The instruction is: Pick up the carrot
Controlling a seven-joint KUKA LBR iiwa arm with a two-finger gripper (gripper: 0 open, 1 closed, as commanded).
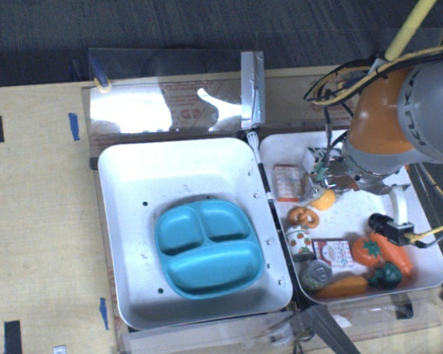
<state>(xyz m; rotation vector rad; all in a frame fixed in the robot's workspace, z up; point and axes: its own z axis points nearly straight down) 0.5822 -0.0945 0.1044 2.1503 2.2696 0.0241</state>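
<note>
**A:** Where's the carrot?

**B:** In the right bin [292,149], along the near wall. I take it to be the long orange piece [343,286] lying flat, thick end towards a dark green lump [386,275] that may be its leaves. A second reddish-orange stick [395,254] lies slantwise just beside that lump, so I'm not fully certain which is which.

**A:** How would it handle?

**B:** It looks like a toy: smooth, slightly glossy, probably moulded plastic. I'd judge it light and stiff, not fragile. The trouble is the round, tapering shape, which could roll or squirt out of a squeeze.

**A:** So where to take hold?

**B:** Across the thick middle, closing from the sides, not at the thin tip. It's crowded, though: a grey round tin [316,273] touches its left end, a red and white box [336,252] sits just behind it, and the bin wall is close in front.

**A:** And the pincer?

**B:** The pincer [323,180] hangs at the far side of that bin, near a yellow rounded piece [325,199] and a brown packet [287,180], well apart from the carrot. I can't tell whether it's open or closed, as cables and the wrist muddle it. Nothing shows in its hold.

**A:** Anything else?

**B:** The left bin [117,220] holds a matte blue divided plate [208,247]. Both bins are white, shallow and hard-sided, and they sit on a pale wooden table [33,227].
</note>
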